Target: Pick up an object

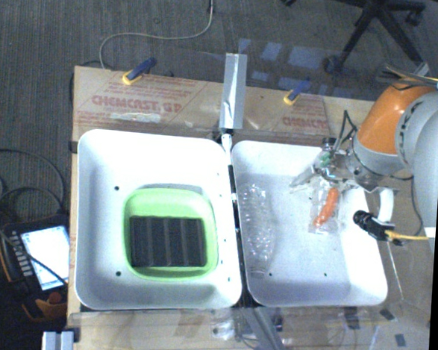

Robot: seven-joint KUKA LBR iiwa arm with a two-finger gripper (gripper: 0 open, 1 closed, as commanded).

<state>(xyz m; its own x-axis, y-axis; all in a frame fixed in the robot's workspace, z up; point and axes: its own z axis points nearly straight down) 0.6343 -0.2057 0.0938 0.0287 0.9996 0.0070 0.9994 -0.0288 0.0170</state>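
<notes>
My gripper [330,165] hangs over the far right part of the right bin [361,285], at the end of the grey arm with the orange band. Just below it is an orange, carrot-like thing in a clear plastic wrapper [325,208]; the wrapper's top reaches up to the gripper. I cannot tell whether the wrapper is held or just touched. A clear crinkled plastic item [257,219] lies along the left side of the same bin. In the left bin [100,162] rests a light green tray with a dark ribbed insert [168,238].
A metal post [232,89] stands at the far edge between the two bins. Blue and yellow clamps [139,69] hold the cardboard-covered bench at the back. A tablet [41,252] and cables lie on the floor to the left.
</notes>
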